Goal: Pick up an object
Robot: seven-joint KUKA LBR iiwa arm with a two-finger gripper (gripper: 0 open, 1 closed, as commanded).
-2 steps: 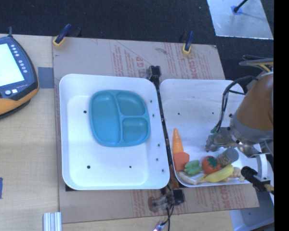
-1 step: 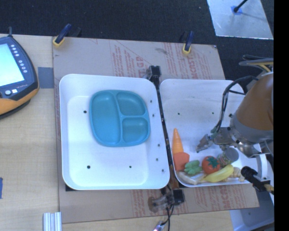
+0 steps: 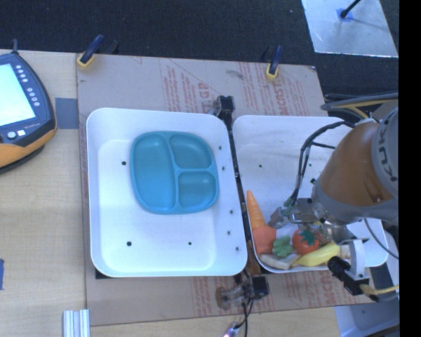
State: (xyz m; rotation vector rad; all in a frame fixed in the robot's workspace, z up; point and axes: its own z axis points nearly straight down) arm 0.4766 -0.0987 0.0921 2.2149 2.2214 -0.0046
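In the left bin [image 3: 105, 188] lay a blue divided plate [image 3: 174, 172]. Right of that plate, the right bin [image 3: 266, 135] held an orange carrot [image 3: 255, 220], a red tomato [image 3: 306, 241] and a yellow banana [image 3: 318, 255]. The claw [image 3: 298, 220] hovered over them; its state could not be told.

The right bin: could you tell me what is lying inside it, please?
In the right bin, at its near end, lie a carrot, a tomato and a banana. The arm covers whatever lies beneath it.
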